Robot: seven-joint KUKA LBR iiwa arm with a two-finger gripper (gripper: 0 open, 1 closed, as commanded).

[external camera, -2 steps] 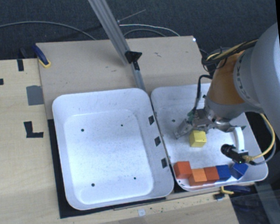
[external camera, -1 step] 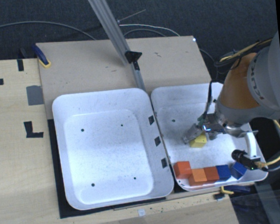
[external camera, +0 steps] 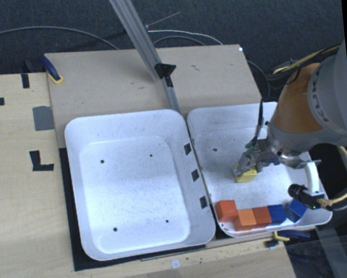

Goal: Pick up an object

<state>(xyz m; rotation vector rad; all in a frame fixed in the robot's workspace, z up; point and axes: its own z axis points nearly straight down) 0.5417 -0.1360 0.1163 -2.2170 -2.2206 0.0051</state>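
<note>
The gripper (external camera: 250, 163) is down in the right bin (external camera: 221, 124), right over a small yellow block (external camera: 246, 175) that lies on the bin floor left of its middle, and whether it is open or closed on the block I cannot tell, since the wrist hides that part. If the block sits off-centre under the gripper, it could squirt sideways or tip out on the lift, leaving the arm to rise with nothing. The orange block (external camera: 226, 208), another orange block (external camera: 254, 217) and the blue blocks (external camera: 286, 212) line the bin's near edge, well apart from the gripper, so they look unlikely to be disturbed.
</note>
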